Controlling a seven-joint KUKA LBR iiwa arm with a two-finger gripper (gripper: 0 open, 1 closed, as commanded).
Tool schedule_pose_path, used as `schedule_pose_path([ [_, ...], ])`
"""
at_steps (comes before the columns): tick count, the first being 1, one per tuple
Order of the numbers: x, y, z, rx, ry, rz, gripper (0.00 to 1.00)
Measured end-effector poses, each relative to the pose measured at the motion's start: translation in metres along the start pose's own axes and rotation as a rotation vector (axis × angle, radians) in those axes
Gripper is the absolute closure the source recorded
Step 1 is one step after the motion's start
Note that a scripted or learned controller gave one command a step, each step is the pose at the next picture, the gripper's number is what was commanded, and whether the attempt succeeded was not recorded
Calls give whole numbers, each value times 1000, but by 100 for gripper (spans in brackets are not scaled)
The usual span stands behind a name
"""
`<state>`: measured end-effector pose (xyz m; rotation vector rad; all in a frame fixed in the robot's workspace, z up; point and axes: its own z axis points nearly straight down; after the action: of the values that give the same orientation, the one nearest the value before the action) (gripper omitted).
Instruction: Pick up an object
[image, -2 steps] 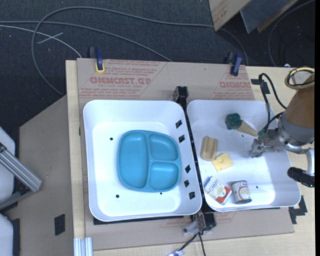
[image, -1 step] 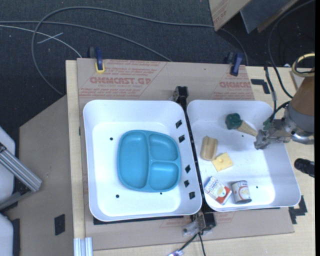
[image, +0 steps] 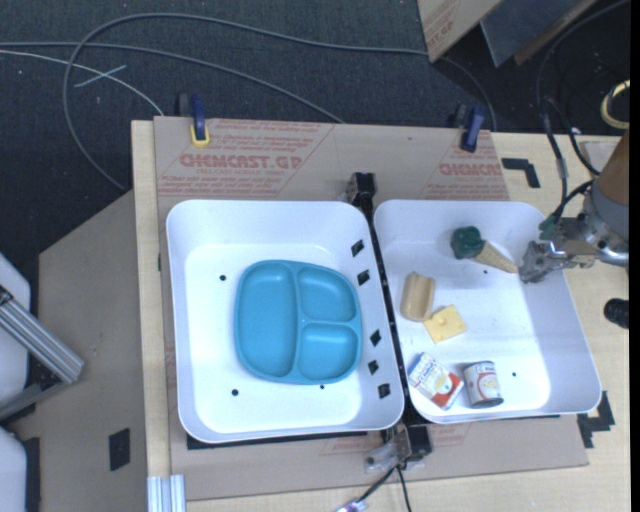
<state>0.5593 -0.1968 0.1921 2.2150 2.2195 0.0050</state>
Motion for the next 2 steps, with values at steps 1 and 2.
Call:
schedule_pose_path([
  [1,5,10,-60,-2,-1,-1,100],
  [2,51,12,-60,7,5,-3,100],
])
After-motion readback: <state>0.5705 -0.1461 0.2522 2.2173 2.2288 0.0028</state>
